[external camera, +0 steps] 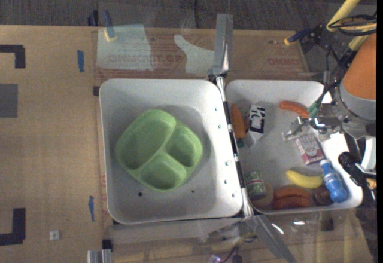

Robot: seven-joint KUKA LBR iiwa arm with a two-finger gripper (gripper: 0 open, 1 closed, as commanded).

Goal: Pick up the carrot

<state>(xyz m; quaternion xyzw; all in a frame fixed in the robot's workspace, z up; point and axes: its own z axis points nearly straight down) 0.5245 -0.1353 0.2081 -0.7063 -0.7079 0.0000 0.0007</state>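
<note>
The carrot [238, 122] is lying in the right bin [272, 88], pressed up along its left wall, just beside the divider between the two bins. It is resting lengthwise against that wall, which probably leaves little room for a finger on the wall side. Touching or nearly touching its right flank is a small black-and-white carton [256, 119].

The arm is reaching in from the right, its orange band showing at the frame's edge, and the pincer [311, 124] is hanging over the right half of the same bin, well apart from the carrot. Whether the pincer is apart or together cannot be told from this view; nothing is visibly caught in it. It is hovering near a pink-and-white packet [309, 149] and a small orange sausage-like piece [293, 107].

Along the bin's near edge a banana [303, 179], a blue bottle [332, 182], a green-labelled can [254, 183] and some reddish-brown sausages [292, 196] are crowding together. The left bin [119, 91] is holding a green divided plate [158, 149].

Judging from this, the pick is not yet begun: the arm would need to travel leftward across the bin first.
</note>
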